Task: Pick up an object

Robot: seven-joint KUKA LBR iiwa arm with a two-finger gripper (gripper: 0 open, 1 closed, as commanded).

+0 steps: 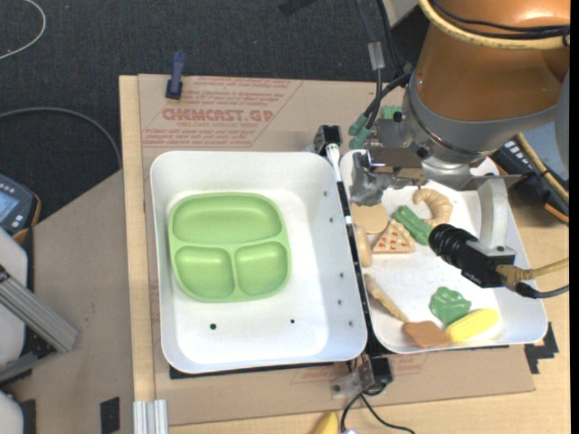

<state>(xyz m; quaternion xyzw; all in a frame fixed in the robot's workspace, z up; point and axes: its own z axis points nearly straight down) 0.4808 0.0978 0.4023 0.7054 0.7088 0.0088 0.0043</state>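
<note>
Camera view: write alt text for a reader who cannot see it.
A grey and orange arm's gripper hangs over the right bin's far-left corner, above toy food including a pizza slice. The left bin holds a green divided tray.

arm (493, 52) cut off at top, hand (366, 183) partly hidden

My arm (488, 52) is orange and grey. Both bins (172, 242) are white. The tray (229, 245) is pale green. I see a yellow lemon (472, 325), green broccoli (448, 302), and a tan pizza slice (393, 240) dotted red.
</note>
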